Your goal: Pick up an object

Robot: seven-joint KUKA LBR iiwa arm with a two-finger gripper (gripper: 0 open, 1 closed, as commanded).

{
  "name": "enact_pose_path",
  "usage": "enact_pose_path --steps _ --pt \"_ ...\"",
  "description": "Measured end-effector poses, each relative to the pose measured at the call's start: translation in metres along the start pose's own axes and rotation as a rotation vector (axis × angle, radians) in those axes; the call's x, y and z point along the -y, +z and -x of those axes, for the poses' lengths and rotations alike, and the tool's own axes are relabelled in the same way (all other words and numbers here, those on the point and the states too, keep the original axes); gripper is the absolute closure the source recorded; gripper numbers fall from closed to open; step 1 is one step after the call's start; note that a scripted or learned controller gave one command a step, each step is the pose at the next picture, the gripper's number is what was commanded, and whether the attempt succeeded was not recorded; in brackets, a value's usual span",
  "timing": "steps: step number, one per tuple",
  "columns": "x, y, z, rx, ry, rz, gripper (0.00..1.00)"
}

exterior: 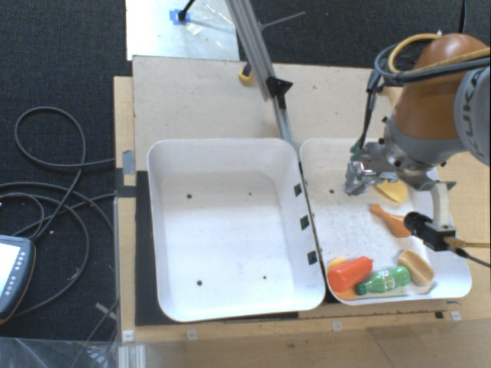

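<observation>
Objects for picking lie in the right-hand bin (318,167), one of two shallow white bins set side by side on a pale desk (199,98). Along that bin's near edge sit a red and orange toy pepper (350,271), a green bottle (383,280) lying on its side just beside it, and a tan hot-dog bun (416,267) touching the bottle's far end. Farther back lies an orange carrot-shaped piece (389,219), and beyond it a yellow wedge (393,192), partly hidden under the robot's wrist.

The grey arm with its orange band (433,90) reaches in from the right. Its claw (357,181) hangs low over the back half of the right bin, near the yellow wedge and carrot piece. The metal fingertips look drawn close together, with nothing visible between them, though the view is small and a little blurred there.

The left bin (165,159) shows only its white floor with a few dark specks. A slanted metal pole (257,48) crosses the desk behind the bins. On the dark floor to the left, black cables (50,156) loop beside a handheld control pendant (11,271).
</observation>
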State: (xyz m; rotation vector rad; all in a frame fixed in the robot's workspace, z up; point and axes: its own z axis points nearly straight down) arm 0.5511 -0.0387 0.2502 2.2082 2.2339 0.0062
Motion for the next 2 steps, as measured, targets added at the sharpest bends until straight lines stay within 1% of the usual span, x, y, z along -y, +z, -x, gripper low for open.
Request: enact_pose_path --steps 1,2 --pt "-0.013 -0.004 -0.051 0.0 0.001 0.0 1.0" --pt "-0.019 0.016 -0.105 0.0 0.001 -0.004 1.0"
